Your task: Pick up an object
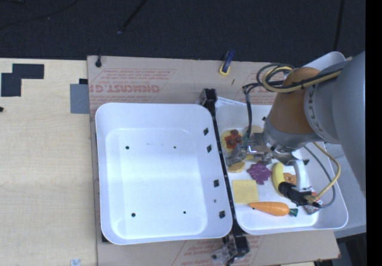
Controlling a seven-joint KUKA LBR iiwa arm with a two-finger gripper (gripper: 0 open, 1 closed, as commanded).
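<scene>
This is a robotics lab set up for picking tests. A grey arm (pixel 334 104) with an orange band and loose cables reaches in from the right over a pale wooden worktop (pixel 42 169). Two shallow white bins (pixel 155 172) sit side by side on a cardboard sheet (pixel 149 80) with printed lettering, clipped at the far edge by a blue-and-yellow clamp (pixel 227 63). The right bin (pixel 334 217) holds small plastic toy foods. Beyond the worktop, cables trail across a dark floor (pixel 179 8).
</scene>
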